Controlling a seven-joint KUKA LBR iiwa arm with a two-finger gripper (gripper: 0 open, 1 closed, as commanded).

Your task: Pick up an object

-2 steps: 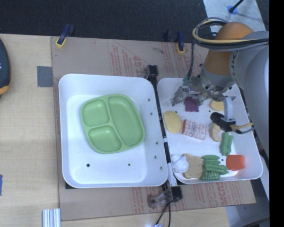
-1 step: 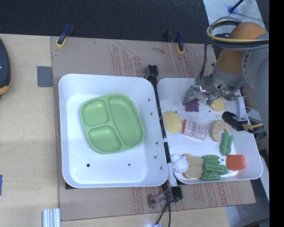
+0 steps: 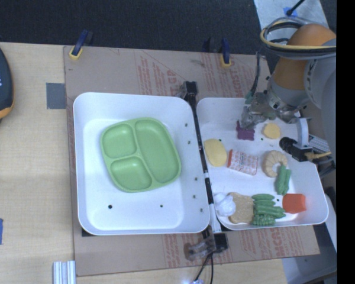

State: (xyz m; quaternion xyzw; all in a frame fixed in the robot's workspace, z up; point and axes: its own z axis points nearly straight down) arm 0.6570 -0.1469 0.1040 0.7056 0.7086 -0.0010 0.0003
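Observation:
My gripper [image 3: 249, 116] hangs low over the far part of the right bin [image 3: 222, 108], at the end of the grey arm with its orange band [image 3: 302, 46]. Just in front of it a small purple piece [image 3: 245, 133] lies on the bin floor, touching or nearly touching the gripper's tip. A small yellow piece [image 3: 271, 131] lies to its right. Further forward are a yellow lemon-like toy [image 3: 215, 152], a white and red packet [image 3: 243, 162] and a beige ring [image 3: 274, 161].
The front of the right bin holds a green pickle [image 3: 283, 180], a red block [image 3: 294, 203], green beans [image 3: 265, 209], a bread slice [image 3: 241, 209] and a white clump [image 3: 225, 204]. The left bin [image 3: 89, 158] holds a green divided plate [image 3: 141, 154].

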